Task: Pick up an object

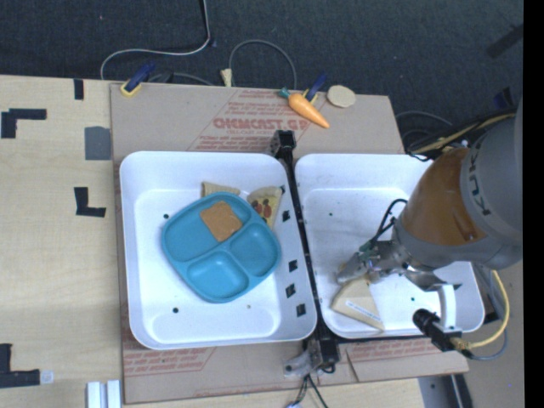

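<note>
- Where the view runs nearest to you, at the bottom, the right bin [340, 170] carries a pale cream wedge [357, 303] lying flat by its front wall.
- You will find the pincer [361, 266] low over that bin's floor, just above the wedge's upper corner and close to touching it; whether it actually touches cannot be told.
- You cannot tell from this view whether the pincer is apart or together, as the tip is too small and cluttered with wiring; nothing is seen held in it.
- Behind the pincer, the arm [463, 206] enters from the right, its orange band covering much of the right bin's far corner.
- To the left, the left bin [136, 228] holds a blue divided plate [223, 249] with a brown square piece [222, 220] resting in its upper compartment.
- Just beyond the plate, you see a tan card [269, 202] lying near the divider between the bins, partly tucked behind the plate's rim.
- Further back, on the cardboard sheet [246, 121] beneath both bins, a toy carrot [308, 110] and a small round beige disc [342, 97] lie near each other, apart.
- Farthest back, cables [202, 24] trail across the dark floor beyond the table [42, 253].
</note>
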